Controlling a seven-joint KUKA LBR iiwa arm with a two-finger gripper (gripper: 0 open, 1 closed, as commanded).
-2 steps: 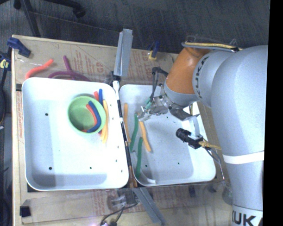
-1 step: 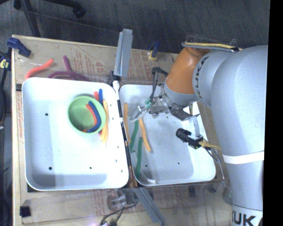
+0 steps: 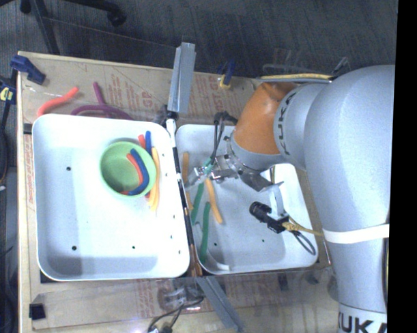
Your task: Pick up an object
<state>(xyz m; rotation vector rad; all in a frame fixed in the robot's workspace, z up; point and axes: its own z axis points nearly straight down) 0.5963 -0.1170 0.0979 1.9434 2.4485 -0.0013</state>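
Note:
The right bin (image 3: 287,257) holds several thin sticks: an orange one (image 3: 214,205) lying at a slant, a dark green one (image 3: 205,232) pointing toward the front wall, and a short orange one (image 3: 185,164) near the left wall. My gripper (image 3: 210,171) reaches down into this bin's left half, just above the upper ends of the orange and green sticks. The wrist and its fittings hide the fingertips, and no stick shows clearly between them. In the left bin (image 3: 76,253) a green bowl (image 3: 124,167) carries red, blue and yellow sticks (image 3: 154,182).
The grey arm covers the right bin's right side, with a black fitting and cable (image 3: 268,216) hanging over the bin floor. Orange and purple tubing (image 3: 94,110) lies behind the left bin. A metal bar (image 3: 181,76) rises between the bins at the back.

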